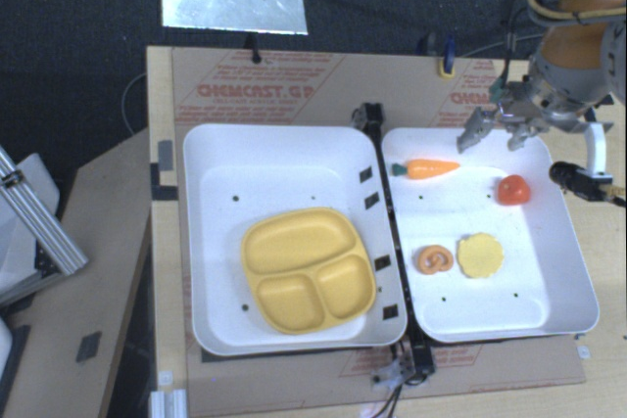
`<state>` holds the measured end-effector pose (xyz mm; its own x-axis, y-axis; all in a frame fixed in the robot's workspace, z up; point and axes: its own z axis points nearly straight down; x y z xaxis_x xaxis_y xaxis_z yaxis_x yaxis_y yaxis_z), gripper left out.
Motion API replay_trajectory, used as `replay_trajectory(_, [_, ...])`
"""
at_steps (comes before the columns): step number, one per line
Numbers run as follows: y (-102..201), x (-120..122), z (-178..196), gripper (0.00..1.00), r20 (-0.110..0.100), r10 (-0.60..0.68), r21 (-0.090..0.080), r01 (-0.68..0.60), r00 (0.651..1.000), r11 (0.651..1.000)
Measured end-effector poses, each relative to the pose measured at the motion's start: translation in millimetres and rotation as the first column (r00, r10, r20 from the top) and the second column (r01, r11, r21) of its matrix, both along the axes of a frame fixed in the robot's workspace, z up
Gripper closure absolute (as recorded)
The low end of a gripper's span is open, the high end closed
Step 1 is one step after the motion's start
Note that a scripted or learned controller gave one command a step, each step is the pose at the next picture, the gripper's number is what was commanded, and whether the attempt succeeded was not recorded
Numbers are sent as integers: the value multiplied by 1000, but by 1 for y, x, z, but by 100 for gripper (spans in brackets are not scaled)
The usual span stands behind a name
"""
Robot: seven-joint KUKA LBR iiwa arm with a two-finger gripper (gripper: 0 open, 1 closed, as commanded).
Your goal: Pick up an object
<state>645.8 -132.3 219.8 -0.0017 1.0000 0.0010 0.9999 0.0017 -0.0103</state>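
- Camera view: my fingers hang spread apart with nothing between them, over the far rim of the right bin.
- A toy carrot lies just below them, pointing right.
- A red tomato sits near the bin's right wall.
- An orange ring and a yellow round slice rest side by side.
- A yellow divided tray sits in the left bin on the counter.

Arm cropped at right edge
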Motion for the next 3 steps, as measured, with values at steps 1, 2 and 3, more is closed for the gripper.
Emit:
replay_trajectory(1, [0,3,8,0,12,2,-2,-2,1000,1000])
replay_trajectory(2, [4,12,-43,0,9,6,-1,-5,1000,1000])
replay_trajectory(3, [-1,14,-104,0,8,1,-1,-1,1000,1000])
